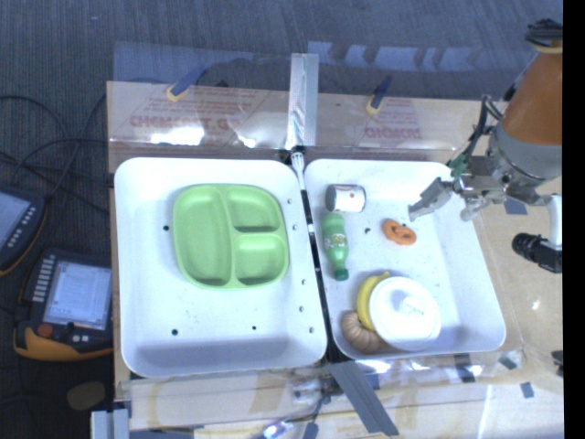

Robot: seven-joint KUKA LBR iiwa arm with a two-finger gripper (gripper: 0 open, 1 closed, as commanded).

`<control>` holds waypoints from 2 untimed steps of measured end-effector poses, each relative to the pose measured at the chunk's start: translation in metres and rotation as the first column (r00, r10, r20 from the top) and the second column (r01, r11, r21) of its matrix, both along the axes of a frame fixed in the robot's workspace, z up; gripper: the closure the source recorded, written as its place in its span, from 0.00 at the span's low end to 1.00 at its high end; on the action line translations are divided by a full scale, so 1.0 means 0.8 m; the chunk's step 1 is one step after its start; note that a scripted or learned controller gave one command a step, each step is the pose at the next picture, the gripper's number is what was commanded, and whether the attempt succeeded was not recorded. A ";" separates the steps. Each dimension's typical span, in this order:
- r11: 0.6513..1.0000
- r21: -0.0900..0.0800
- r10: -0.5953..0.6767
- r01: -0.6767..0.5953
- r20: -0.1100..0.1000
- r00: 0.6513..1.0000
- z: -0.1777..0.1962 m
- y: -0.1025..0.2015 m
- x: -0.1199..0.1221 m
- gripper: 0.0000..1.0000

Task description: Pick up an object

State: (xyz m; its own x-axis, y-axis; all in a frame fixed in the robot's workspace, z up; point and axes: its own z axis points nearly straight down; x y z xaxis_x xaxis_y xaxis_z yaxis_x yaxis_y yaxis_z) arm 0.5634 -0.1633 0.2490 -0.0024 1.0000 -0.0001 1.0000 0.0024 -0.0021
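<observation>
Two white bins are sitting side by side, the left bin holding a green divided tray, the right bin holding a white lidded bowl lying against a yellow banana and a brown doughnut-like piece, plus a green bottle, a small can and an orange ring. The arm is hanging its gripper over the right bin's upper right, fingers spread and holding nothing, so this looks like the approach step. Next it is likely needing to centre over the nearby orange ring, drop, and close.
</observation>
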 end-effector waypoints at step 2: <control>0.999 0.000 -0.032 0.032 -0.002 0.999 -0.176 -0.046 0.010 0.00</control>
